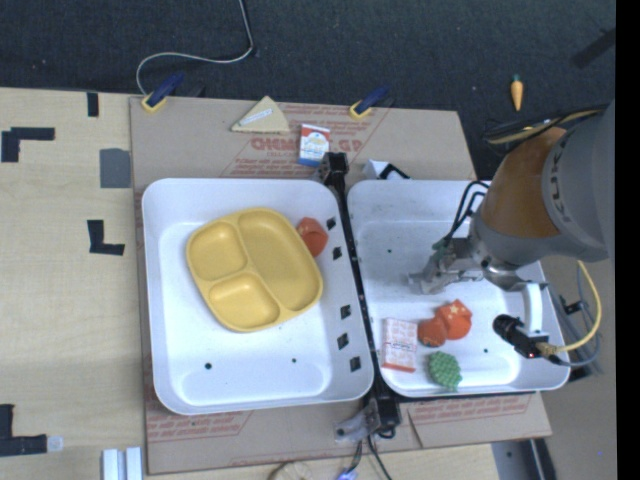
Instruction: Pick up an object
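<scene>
Camera view shows a red object (447, 321) on the right bin's (400, 213) floor, beside a green piece (445, 370) and a white card (400, 344). Just above it sits the tool (428, 278); its grip cannot be told. Cardboard (420, 133) covers the bench, dark carpet (400, 28) beyond. The arm (545, 193) is cut off rightward.

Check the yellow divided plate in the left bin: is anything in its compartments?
Empty. All three compartments of the yellow plate show bare yellow; the orange-red item lies beside its rim, on the left bin floor.
</scene>
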`<state>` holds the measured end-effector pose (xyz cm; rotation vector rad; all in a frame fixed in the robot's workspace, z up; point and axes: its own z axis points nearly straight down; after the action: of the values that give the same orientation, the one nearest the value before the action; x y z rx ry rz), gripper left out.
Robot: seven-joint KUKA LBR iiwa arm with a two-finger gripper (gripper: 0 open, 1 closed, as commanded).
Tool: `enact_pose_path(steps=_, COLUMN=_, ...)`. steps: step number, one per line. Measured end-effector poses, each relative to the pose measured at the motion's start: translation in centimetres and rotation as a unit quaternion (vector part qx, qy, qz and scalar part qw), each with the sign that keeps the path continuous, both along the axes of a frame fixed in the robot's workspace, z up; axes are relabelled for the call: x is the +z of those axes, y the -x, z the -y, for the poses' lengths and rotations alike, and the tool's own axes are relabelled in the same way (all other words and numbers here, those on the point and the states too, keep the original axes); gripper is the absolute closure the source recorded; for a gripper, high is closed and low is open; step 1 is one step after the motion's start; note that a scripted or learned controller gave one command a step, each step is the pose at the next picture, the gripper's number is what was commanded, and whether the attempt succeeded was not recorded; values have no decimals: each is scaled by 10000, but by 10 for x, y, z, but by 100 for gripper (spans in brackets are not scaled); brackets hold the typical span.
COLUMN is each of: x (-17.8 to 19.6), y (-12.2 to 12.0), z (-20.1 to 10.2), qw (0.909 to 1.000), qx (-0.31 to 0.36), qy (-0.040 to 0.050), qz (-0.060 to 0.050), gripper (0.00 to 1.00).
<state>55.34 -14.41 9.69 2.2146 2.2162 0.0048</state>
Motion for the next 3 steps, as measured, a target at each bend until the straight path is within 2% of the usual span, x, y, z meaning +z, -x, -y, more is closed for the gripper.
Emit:
enact_pose_path(steps=1, x=0, y=0, z=0, qw=10000, qx=0, qy=-2, qz=-4, gripper=0)
enact_pose_path(steps=2, x=-10, y=60, z=4, qw=10000, qx=-2, qy=-8, qz=-14, gripper=0)
enact_pose_path(steps=3, x=67, y=70, z=81, qw=10000, qx=-12, qy=-6, qz=-35, gripper=0)
